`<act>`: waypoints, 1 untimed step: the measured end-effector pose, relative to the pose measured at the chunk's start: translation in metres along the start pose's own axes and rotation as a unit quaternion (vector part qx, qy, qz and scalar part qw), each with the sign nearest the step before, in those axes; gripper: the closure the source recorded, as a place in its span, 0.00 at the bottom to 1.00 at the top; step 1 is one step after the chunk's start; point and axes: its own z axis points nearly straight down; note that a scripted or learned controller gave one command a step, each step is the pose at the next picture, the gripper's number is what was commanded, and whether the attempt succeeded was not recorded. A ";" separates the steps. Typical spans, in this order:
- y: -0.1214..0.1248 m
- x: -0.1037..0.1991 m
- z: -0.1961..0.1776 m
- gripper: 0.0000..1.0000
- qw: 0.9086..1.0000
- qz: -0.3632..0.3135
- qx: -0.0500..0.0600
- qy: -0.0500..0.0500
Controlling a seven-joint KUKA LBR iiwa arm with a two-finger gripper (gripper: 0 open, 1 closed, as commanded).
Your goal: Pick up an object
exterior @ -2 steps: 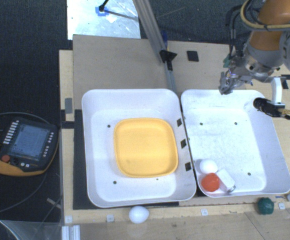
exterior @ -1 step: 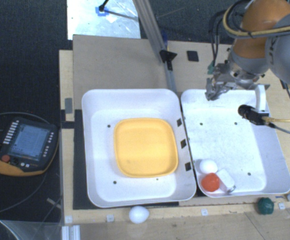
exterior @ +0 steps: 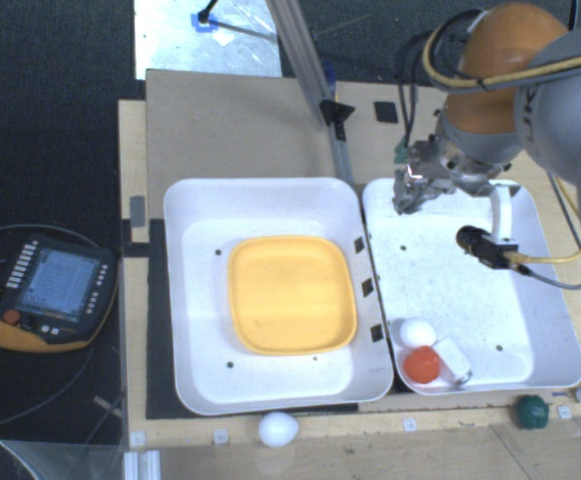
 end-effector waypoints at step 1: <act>-0.019 0.045 0.007 1.00 1.000 0.000 0.000 0.000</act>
